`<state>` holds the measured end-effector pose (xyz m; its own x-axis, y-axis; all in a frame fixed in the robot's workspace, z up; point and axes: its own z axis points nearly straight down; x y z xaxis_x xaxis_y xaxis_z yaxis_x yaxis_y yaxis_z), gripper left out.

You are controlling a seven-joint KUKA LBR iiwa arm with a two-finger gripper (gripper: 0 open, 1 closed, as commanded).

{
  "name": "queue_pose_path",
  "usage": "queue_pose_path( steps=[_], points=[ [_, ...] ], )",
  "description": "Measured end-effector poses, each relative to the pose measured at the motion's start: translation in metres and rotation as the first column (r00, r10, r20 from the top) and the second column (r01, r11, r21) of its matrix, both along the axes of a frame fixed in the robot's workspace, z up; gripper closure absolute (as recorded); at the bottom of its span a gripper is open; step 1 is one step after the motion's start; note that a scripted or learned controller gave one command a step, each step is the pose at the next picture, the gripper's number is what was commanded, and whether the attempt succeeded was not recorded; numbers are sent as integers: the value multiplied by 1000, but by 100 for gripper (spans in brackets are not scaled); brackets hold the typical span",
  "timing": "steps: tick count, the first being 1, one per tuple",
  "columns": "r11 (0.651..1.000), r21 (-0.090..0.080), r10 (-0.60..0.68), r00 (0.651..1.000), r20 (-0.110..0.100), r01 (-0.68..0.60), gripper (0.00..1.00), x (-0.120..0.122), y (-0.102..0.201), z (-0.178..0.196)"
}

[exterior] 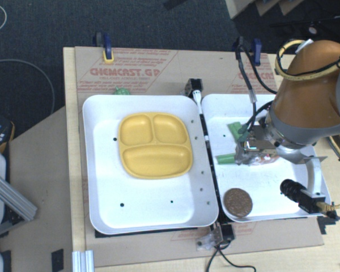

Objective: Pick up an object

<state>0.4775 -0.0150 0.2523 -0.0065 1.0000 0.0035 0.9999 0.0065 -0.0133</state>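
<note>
as we look down on the bench, we see two white bins side by side on a brown board (158,67).

the left bin (96,169) holds one yellow plate (156,145). the plate lies flat in the far half of the bin. it has three parts: two small ones at the back and one long one at the front. we also see a few tiny dark dots (122,204) on the white floor of this bin.

the right bin (272,191) holds more things. a green block (236,130) lies near the middle of it. a green stick (225,159) lies a bit closer to us, toward the wall next to the left bin. a brown round disc (238,202) lies flat in the near corner, well apart from the green things.

the arm (309,89) comes in from the right and hangs over the right bin. its gripper (248,152) is low down, between the green block and the green stick, and just beside the end of the stick. we cannot tell if the gripper is apart or together, or if it has hold of anything. the things to pick up all lie in the right bin.
</note>
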Motion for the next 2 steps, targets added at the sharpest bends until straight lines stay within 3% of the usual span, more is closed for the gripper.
queue_pose_path(
  steps=[1,2],
  points=[
    [1000,1,5,1000,20,-5,100,2,87,69],
    [1000,-3,-11,1000,26,11,100,3,37,154]
  ],
)
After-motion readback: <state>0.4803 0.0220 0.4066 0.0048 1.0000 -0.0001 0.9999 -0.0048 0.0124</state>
